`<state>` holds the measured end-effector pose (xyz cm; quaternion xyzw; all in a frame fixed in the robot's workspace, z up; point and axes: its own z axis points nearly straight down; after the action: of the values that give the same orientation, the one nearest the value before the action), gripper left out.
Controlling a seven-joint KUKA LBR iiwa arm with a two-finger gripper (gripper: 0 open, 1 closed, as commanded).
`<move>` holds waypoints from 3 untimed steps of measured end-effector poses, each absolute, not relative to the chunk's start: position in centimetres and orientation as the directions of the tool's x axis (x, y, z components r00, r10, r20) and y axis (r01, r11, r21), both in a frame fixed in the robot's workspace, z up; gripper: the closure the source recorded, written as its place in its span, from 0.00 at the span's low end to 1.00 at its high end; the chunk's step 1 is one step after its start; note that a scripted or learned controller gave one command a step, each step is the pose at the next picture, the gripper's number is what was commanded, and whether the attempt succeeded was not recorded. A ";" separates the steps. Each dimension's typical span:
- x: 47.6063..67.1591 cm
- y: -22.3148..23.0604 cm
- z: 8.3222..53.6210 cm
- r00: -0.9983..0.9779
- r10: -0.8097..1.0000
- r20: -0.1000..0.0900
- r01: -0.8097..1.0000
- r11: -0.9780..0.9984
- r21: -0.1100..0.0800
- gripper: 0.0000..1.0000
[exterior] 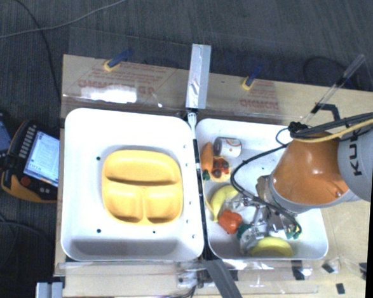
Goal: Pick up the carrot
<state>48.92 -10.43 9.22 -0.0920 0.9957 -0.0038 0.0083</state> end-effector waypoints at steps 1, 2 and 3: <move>50.8 -13.0 25.8 -0.976 0.217 -0.004 0.217 0.976 0.002 0.00; 48.5 -13.7 24.4 -0.996 0.092 -0.002 0.092 0.996 -0.001 0.00; 48.6 -22.3 37.9 -1.000 -0.003 -0.006 -0.003 1.000 -0.001 0.00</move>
<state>48.61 -22.32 37.91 -0.0014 1.0000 -0.0007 0.0032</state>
